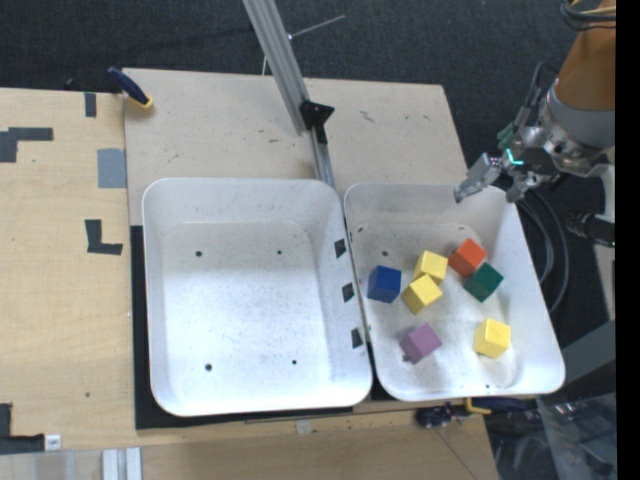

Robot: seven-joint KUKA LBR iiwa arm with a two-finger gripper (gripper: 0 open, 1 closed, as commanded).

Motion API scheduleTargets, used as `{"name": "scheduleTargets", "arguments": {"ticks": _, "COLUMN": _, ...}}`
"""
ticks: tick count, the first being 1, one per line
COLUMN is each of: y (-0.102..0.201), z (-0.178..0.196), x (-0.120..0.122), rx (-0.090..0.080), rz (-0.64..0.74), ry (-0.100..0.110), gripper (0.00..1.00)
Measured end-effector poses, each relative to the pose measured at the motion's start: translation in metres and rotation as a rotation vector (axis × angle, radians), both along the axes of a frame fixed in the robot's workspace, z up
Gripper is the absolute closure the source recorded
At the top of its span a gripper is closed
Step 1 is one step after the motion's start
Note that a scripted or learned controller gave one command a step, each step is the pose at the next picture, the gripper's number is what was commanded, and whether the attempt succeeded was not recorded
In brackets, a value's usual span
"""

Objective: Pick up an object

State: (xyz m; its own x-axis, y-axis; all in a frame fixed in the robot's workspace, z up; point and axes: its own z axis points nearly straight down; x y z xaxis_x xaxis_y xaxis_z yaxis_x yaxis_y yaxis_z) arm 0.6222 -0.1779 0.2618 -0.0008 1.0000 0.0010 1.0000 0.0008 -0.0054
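The right bin holds several small cubes: a blue one, two yellow ones side by side, an orange one, a green one, a purple one and a third yellow one. My gripper hangs over the bin's far right corner, above and behind the orange cube, with its fingers apart and nothing between them.
The left bin sits beside the right one on the wooden bench. A slanted metal rail runs down to the gap between the bins. A blue-and-yellow clamp lies at the bench's far left.
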Motion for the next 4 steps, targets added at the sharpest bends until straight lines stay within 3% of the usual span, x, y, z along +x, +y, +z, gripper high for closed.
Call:
{"name": "scheduleTargets", "arguments": {"ticks": 1, "y": 0.000, "z": 0.003, "x": 0.001, "rx": -0.002, "rz": 0.001, "ry": -0.004, "gripper": 0.00}}
{"name": "scheduleTargets", "arguments": {"ticks": 3, "y": -0.006, "z": -0.095, "x": 0.001, "rx": -0.001, "rz": -0.001, "ry": 0.002, "gripper": 0.00}}
{"name": "scheduleTargets", "arguments": {"ticks": 4, "y": -0.003, "z": -0.136, "x": 0.000, "rx": -0.006, "rz": 0.001, "ry": -0.009, "gripper": 0.00}}
